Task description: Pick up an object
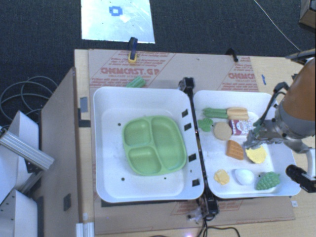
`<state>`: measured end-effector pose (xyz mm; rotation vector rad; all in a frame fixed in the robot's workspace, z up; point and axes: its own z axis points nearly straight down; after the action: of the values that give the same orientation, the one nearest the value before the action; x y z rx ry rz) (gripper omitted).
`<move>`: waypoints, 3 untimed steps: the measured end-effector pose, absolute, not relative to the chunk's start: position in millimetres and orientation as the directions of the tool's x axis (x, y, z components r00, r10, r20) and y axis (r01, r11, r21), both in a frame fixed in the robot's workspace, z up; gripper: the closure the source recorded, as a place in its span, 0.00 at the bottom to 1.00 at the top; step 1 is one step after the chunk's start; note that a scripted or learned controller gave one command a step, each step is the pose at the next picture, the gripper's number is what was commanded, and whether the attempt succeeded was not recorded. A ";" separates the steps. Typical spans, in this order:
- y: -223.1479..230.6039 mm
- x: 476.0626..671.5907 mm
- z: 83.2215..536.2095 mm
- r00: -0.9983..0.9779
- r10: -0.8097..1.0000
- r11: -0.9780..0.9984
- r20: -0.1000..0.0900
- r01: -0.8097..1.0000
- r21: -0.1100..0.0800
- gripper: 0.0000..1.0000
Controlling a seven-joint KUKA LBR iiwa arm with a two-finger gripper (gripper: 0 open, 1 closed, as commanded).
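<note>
The right bin [207, 102] holds several toy foods. Among them are a tan disc [222, 131], a red and white packet [240, 127], an orange wedge [236, 150] and a yellow piece [256, 156]. Along the front lie a small yellow lump [221, 177], a white egg [243, 176] and a green bumpy piece [267, 180]. At the back are a long green item [215, 113] and a tan and orange block [237, 113]. My gripper [255, 139] hangs low over the bin, just above the yellow piece and beside the orange wedge. Nothing shows held in it.
A green divided plate [153, 145] lies in the left bin [106, 132]. A black clip ridge [192, 132] separates the bins. The arm [298, 107] covers the right bin's far right side. Cardboard [163, 70] lies under the bins, and cables lie off the bench to the left.
</note>
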<state>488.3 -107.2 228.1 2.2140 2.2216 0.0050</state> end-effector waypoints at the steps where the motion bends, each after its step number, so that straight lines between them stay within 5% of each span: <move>1: -84.4 517.8 250.3 -0.006 1.000 0.006 -0.001 1.000 0.005 1.00; 3: 16.5 510.9 273.7 -0.011 1.000 0.011 0.002 1.000 0.004 1.00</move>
<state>510.9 16.5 273.7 2.2087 2.2325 0.0066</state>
